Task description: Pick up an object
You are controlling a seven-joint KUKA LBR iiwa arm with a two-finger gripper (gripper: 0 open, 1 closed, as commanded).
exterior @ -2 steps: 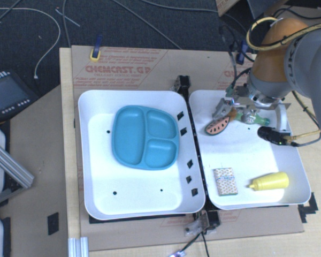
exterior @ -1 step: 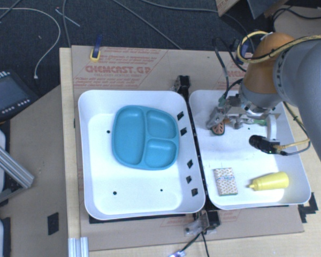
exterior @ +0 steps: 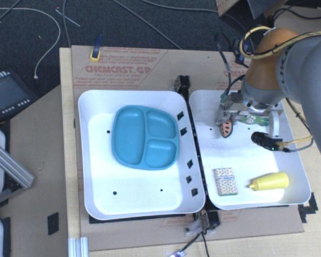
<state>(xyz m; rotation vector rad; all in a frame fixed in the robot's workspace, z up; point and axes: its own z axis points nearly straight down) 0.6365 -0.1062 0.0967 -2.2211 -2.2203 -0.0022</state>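
The gripper (exterior: 225, 120) hangs over the back left part of the right bin (exterior: 294, 197). A small brown oval object (exterior: 226, 128) sits right at its tip; whether it is gripped or lying on the bin floor under the tip is unclear. A small patterned box (exterior: 224, 181) lies at the front of the right bin. A yellow bottle-shaped object (exterior: 269, 181) lies on its side to the right of the box. The grey arm (exterior: 299, 63) reaches in from the right.
A blue divided plate (exterior: 145, 137) lies in the left bin (exterior: 96, 197). A black divider with clips (exterior: 188, 143) runs between the bins. Cables (exterior: 278, 141) trail from the wrist over the right bin's far side.
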